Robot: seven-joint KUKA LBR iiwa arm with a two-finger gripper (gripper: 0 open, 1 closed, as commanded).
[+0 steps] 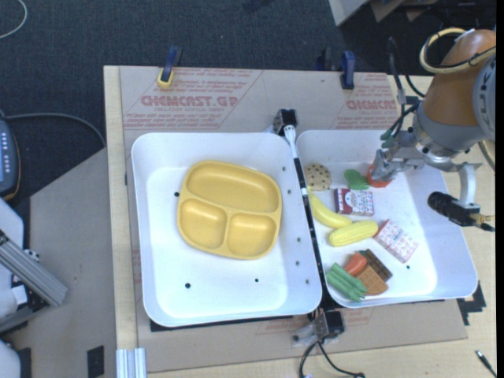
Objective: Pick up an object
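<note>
We surveyed the bench from its near edge outward. At the near end of the right bin (441,286) lay a green pod (346,281) touching a brown and orange block (371,270); at about 1 o'clock from these sat a pink-patterned packet (396,240). Farther in, a corn cob (353,232) and a banana (327,213) rested end to end, with a red-and-white carton (355,202) just beyond them and a round cookie (317,176) at 10 o'clock from the carton. We judged this scatter to be loose stock for picking.

The left bin (157,282) carried a yellow divided plate (229,209), lying flat near its centre, probably as a receiving dish.

At the far end of the right bin, the gripper (383,173) stood low over a small green item (356,179) and a red-orange piece (379,183). The green item lay just beside the gripper at 9 o'clock; the red piece sat directly under it. We could not tell its state, nor whether either item was held.
</note>
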